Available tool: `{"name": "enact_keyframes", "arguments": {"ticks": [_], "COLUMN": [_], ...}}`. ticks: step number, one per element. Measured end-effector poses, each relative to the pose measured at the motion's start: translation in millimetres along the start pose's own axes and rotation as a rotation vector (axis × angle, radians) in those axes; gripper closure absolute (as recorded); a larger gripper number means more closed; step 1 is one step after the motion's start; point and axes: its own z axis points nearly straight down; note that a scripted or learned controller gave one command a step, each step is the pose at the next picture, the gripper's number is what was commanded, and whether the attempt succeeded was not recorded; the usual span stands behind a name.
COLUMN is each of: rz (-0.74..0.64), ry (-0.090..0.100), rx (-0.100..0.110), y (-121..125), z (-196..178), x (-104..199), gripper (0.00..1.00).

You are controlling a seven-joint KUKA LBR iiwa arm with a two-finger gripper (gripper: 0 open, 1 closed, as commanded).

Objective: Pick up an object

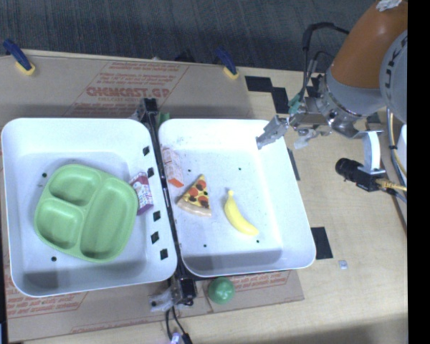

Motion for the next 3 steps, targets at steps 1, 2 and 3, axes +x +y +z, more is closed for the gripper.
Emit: {"name": "enact_keyframes", "arguments": {"ticks": [1,2,3], "rz": [0.000,-0.002,-0.005], "ry": [0.000,0.000,-0.001], "rx": [0.002,-0.001,0.001], "y": [-80.1,-26.0,-26.1], "z": [77.6,191.5,181.3], "x": [-21.5,-2.3,-2.7], "gripper": [0.00,0.00,1.00]}}
